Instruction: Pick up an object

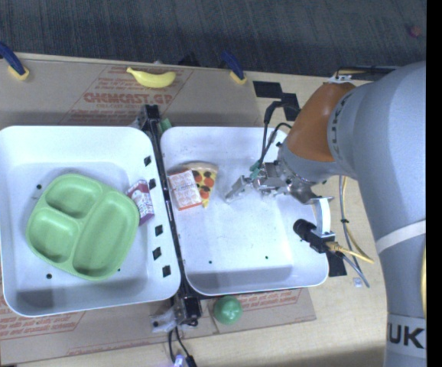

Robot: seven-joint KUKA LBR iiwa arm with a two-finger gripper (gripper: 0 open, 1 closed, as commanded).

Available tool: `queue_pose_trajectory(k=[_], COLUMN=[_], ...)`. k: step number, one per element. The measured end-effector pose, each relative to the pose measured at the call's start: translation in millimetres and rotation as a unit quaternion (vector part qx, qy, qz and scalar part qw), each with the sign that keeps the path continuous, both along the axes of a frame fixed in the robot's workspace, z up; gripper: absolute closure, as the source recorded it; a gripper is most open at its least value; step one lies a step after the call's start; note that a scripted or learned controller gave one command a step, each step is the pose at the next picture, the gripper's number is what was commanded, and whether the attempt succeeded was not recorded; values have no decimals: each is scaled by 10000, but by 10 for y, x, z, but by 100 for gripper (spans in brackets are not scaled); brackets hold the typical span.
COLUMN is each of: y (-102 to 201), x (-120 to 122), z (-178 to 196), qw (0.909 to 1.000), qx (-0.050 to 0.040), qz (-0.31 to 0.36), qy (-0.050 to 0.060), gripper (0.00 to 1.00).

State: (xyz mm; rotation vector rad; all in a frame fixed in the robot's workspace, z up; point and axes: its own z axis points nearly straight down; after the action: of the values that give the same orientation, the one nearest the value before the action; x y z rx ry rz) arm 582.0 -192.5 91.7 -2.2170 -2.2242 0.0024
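My gripper [236,189] hangs over the middle of the right bin [240,277], its metal fingers pointing left with nothing between them. To its left, by the bin's left wall, lie a pizza-slice toy [204,178] and a small red-and-white packet [183,189], both a short way from the fingertips. The left bin [22,147] holds a green divided plate [82,225] and a dark red wrapped packet [141,199] at the plate's right edge.
A yellow banana [151,76] rests on the cardboard behind the bins. A green ball [226,310] sits on the bench in front of the right bin. Blue clamps [11,60] hold the cardboard at the back. The arm's grey body covers the right side.
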Motion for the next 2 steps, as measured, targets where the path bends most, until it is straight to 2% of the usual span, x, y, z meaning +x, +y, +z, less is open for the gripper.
queue_pose_trajectory(k=[1,2], y=[8,-140], x=[4,-729], z=[101,1149], qw=[10000,10000], qx=[5,-2], qz=[12,5], qy=[2,-8], gripper=[100,100])
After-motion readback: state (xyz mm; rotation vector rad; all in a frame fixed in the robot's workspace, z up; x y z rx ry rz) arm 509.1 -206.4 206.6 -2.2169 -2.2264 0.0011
